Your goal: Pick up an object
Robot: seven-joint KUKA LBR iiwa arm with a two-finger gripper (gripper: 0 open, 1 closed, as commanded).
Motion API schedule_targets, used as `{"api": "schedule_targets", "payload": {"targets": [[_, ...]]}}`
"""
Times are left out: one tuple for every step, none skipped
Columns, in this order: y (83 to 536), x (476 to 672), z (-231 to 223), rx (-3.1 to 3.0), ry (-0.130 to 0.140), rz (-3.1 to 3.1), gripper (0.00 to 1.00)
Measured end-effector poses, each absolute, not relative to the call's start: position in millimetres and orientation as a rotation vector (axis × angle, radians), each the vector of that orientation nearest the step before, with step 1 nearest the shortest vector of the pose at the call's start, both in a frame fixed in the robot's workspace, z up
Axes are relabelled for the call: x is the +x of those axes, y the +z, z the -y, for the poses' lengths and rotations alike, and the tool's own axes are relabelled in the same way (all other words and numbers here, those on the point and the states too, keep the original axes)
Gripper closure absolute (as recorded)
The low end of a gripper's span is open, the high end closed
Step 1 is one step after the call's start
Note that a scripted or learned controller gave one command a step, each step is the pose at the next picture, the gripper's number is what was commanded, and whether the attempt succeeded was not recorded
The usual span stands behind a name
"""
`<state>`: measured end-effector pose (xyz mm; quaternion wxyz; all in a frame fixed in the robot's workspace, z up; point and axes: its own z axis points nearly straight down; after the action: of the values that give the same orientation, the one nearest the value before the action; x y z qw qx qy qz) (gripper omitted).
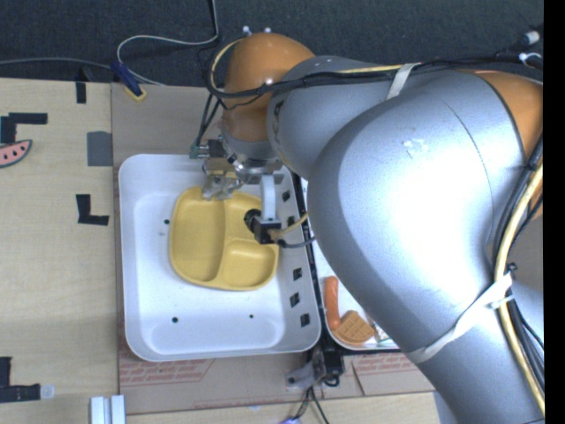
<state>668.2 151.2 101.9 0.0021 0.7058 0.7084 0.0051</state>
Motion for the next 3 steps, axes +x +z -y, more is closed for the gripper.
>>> {"api": "schedule_targets", "payload": {"targets": [[148.7, 667.7, -234.3, 2.219, 0.000, -2.226, 1.00], [259.4, 668.6, -233.2, 2.218, 0.002, -2.222, 1.00], [235.7, 667.7, -233.0, 2.219, -0.005, -2.224, 1.00]]}}
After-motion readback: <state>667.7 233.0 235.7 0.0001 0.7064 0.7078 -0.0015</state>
